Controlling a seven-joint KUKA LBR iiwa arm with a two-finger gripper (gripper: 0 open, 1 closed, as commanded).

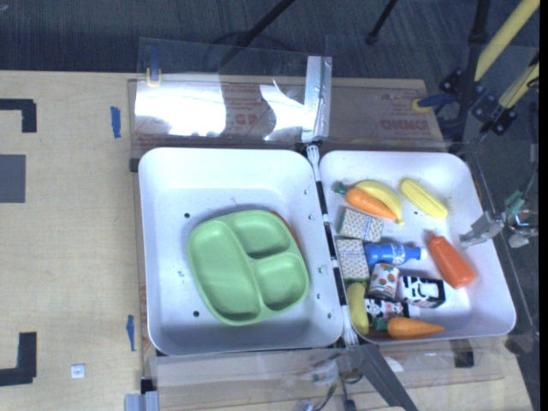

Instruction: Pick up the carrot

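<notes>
Two orange carrots lie in the right bin. One carrot, with a green top, rests at the bin's back left against a yellow banana. The other carrot lies along the front wall. My gripper shows as a small grey metal piece over the bin's right rim, just right of an orange bottle. It is well apart from both carrots and nothing is seen in it.
The right bin also holds a yellow corn cob, a blue bottle, checkered packets, a black-and-white carton and a small can. A green divided plate lies in the left bin.
</notes>
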